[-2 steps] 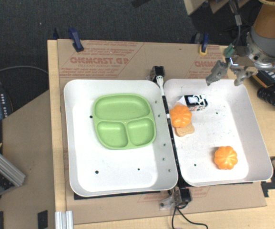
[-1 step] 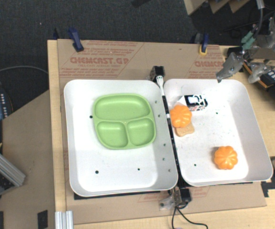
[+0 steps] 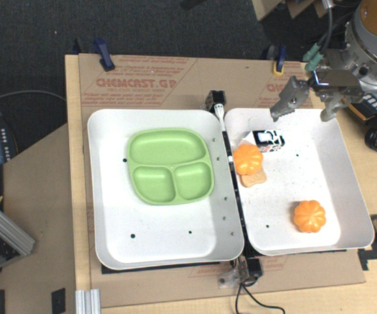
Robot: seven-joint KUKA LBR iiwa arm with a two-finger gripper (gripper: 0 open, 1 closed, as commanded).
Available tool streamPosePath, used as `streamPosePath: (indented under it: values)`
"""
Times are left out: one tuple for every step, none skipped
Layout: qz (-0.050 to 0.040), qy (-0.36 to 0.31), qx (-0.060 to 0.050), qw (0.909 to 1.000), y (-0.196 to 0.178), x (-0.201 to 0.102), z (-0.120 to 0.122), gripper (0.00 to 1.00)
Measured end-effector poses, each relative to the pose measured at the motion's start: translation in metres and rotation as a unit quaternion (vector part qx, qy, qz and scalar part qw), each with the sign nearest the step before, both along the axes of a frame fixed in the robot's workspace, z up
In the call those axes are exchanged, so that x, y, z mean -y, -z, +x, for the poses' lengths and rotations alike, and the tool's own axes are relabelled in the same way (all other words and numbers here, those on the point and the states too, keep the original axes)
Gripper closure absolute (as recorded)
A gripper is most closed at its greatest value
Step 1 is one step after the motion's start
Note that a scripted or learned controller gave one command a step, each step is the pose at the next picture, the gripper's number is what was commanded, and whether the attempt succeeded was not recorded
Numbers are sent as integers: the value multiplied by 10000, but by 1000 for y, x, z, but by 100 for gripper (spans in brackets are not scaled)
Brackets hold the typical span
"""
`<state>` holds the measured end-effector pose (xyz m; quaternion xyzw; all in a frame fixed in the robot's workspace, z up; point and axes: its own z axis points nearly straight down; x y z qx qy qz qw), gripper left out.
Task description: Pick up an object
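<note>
Small orange pumpkin-shaped toy [image 3: 309,216], ribbed, lying in right bin [image 3: 345,175]

A brown cardboard sheet [image 3: 175,77] printed with red lettering covers the bench beneath two shallow white plastic bins. The left bin [image 3: 106,195] holds a pale green three-compartment plastic plate [image 3: 170,165], its large section toward the far side and two smaller sections nearer. The right bin [image 3: 345,175] sits just beside it, their rims touching along the middle. A blue clamp [image 3: 103,53] grips the cardboard's far left edge, and dark carpet [image 3: 77,12] lies beyond.
</note>
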<state>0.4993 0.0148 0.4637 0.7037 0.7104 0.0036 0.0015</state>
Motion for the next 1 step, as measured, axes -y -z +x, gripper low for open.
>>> streamPosePath:
  values:
    - [-19, 43, -23, 10000, -7, 5, 2, 100]
